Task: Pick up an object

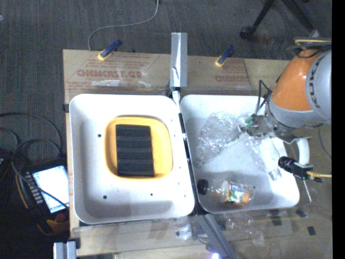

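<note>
The right bin (285, 198) holds a crumpled clear plastic wrap (215, 134). A flattened clear bottle (267, 158) lies near its right wall. At the front lies a small clear bottle (233, 192) with an orange and green label and a black cap. In the left bin (86, 123) sits a yellow sponge-like pad with a black ribbed block (135, 149) on top. My gripper (252, 126) hangs low over the back right of the right bin, between the crumpled wrap and the flattened bottle. Its tip is small and dark against the plastic.
A metal post (178, 58) stands behind the seam between the bins. Two blue clamps (109, 49) (225, 54) hold the wooden board at the back. A tablet (46, 185) and cables lie on the floor at left. The arm's orange band (294, 88) looms over the right bin's far corner.
</note>
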`<control>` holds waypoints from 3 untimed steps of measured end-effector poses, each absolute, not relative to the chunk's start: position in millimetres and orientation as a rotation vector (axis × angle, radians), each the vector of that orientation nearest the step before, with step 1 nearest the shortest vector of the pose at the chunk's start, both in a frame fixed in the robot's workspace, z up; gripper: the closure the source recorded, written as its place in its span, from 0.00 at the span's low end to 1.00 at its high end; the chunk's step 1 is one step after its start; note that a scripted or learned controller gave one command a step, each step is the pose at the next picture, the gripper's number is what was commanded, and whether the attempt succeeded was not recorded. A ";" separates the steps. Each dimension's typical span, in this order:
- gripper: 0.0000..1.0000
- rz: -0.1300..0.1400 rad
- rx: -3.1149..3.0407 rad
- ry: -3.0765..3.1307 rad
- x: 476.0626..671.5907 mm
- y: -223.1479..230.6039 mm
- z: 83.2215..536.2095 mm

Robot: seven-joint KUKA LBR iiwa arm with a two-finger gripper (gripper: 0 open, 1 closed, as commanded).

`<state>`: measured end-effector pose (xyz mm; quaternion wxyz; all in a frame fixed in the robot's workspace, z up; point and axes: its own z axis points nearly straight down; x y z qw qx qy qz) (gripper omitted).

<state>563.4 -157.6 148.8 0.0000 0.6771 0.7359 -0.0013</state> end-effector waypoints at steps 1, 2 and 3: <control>0.00 -0.006 2.324 2.111 603.7 -224.4 205.9; 0.00 -0.002 2.034 2.397 502.4 -149.3 200.8; 0.00 0.002 2.042 2.387 486.3 -152.8 96.7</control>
